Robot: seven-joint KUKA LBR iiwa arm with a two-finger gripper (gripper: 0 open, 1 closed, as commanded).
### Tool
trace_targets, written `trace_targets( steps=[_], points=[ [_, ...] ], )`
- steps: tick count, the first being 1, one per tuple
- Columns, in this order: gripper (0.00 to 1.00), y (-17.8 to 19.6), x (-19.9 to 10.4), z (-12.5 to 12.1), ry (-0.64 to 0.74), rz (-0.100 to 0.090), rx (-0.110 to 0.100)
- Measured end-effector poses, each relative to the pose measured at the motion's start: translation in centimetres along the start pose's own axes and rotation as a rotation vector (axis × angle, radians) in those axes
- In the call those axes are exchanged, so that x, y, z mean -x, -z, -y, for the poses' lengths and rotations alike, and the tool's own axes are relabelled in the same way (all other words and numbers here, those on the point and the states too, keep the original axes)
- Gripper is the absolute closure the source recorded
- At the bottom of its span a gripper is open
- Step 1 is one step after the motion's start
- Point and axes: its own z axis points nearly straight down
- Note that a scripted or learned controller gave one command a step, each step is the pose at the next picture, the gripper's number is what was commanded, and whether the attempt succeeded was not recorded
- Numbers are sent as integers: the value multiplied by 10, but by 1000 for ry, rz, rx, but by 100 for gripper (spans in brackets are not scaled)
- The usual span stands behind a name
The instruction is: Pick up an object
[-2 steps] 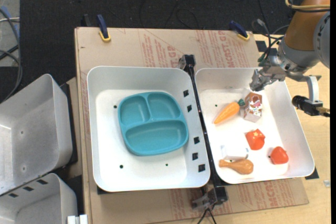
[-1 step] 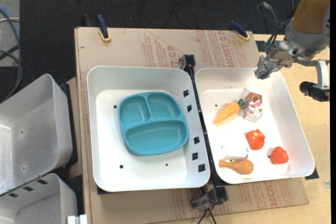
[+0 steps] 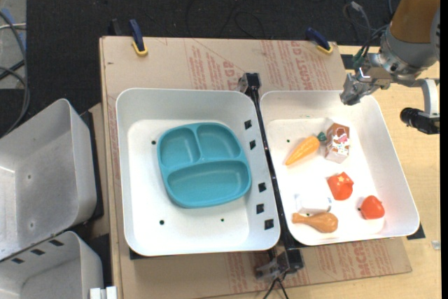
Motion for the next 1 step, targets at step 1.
trace_targets(
  steps=[1],
  points=[
    [100, 13, -54, 3, 4, -2, -1]
  ],
)
